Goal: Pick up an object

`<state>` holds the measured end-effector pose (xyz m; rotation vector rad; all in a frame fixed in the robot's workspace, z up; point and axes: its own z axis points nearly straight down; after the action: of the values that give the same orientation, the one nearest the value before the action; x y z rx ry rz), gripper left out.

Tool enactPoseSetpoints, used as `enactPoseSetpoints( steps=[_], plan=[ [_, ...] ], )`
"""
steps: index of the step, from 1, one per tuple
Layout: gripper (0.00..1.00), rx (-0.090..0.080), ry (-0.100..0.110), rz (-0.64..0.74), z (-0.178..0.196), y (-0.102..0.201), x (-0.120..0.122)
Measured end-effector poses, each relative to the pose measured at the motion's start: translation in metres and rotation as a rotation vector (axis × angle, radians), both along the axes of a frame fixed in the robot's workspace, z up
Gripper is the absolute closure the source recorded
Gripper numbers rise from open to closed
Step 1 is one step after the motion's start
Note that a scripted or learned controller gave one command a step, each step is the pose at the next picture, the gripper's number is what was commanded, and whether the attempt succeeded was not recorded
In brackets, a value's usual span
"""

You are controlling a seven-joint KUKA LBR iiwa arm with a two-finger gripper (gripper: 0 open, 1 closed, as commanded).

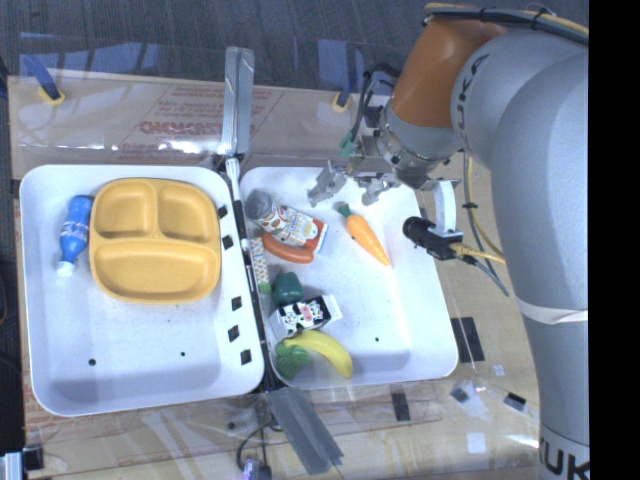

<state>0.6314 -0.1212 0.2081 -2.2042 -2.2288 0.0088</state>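
My gripper (pixel 347 189) hangs over the back of the right bin (pixel 425 318), its two fingers spread apart with nothing between them. Just below its fingertips lies an orange carrot (pixel 367 238), pointing toward the front right. To the left of the carrot rest a small carton (pixel 293 226) on a red sausage (pixel 288 252) and a grey can (pixel 259 206). Nearer the front are a dark green piece (pixel 287 287), a black-and-white box (pixel 303 314) and a yellow banana (pixel 324 351).
The left bin (pixel 130 358) holds a yellow divided tray (pixel 155 238) and a blue bottle (pixel 73 232) along its left wall. A metal divider (pixel 237 103) stands between the bins at the back. The arm's grey body fills the right side.
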Motion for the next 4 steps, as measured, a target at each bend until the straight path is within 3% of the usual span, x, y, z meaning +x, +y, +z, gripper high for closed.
enactPoseSetpoints(
  steps=[1, 2, 3, 4],
  plan=[
    [0.00, 0.001, -0.001, 0.168, -0.070, 0.003, 0.000],
    [0.00, 0.001, -0.003, 0.151, -0.119, -0.053, -0.023],
    [1.00, 0.002, 0.001, 0.157, -0.112, -0.053, -0.023],
    [0.00, 0.002, 0.001, 0.157, -0.112, -0.053, -0.023]
  ],
)
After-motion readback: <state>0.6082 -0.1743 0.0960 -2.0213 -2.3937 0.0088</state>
